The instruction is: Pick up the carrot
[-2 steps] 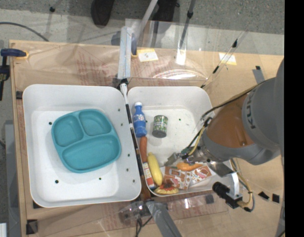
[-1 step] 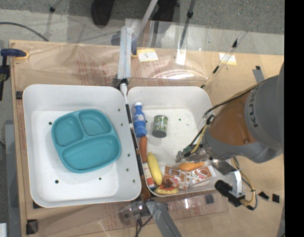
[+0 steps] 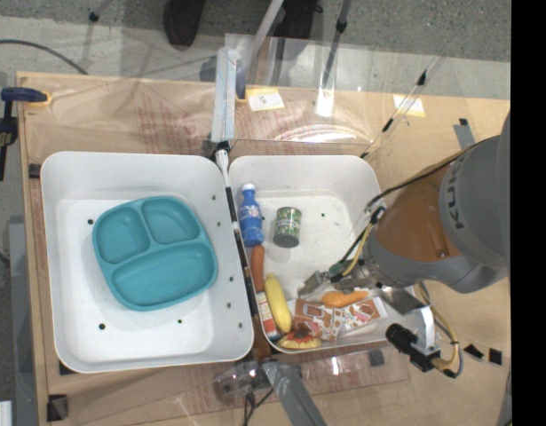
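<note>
Found in right bin (image 3: 301, 161), near corner: carrot (image 3: 348, 298), lying atop printed packet (image 3: 363, 317), just beside gripper (image 3: 328, 282). Cannot tell claw state; hidden beneath wrist. Judged light, stiff, smooth-skinned, liable to roll. Advise gripping across thick middle, clear of tapered tip and packet.

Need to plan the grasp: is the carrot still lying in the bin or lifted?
Lying in the right bin: the carrot rests flat on a food packet, beside the gripper.

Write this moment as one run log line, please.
gripper: over right bin | carrot: under gripper, on flat packet | grasp: unclear
</note>
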Motion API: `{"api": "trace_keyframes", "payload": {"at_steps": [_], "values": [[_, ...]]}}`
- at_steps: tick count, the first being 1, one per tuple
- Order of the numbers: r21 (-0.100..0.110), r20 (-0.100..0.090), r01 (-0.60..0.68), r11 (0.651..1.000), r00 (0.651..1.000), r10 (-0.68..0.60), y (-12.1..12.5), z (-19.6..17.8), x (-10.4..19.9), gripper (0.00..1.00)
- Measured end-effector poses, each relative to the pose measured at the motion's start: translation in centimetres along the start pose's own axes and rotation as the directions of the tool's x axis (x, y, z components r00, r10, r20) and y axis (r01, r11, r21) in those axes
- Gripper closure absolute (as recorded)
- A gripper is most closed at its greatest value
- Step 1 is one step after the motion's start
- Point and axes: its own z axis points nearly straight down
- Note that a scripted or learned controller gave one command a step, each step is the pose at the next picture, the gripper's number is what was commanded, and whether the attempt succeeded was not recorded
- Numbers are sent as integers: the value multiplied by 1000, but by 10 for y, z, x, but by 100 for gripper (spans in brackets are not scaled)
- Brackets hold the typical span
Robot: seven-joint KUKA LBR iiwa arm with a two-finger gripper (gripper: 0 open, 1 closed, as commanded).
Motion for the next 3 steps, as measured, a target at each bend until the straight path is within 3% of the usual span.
{"api": "trace_keyframes", "payload": {"at_steps": [1, 2, 3], "values": [[2, 0, -260, 966, 966, 260, 20, -40, -57, 0], [-1, 1, -143, 990, 990, 143, -14, 11, -5, 0], [2, 0, -426, 905, 905, 426, -1, -30, -53, 0]]}}
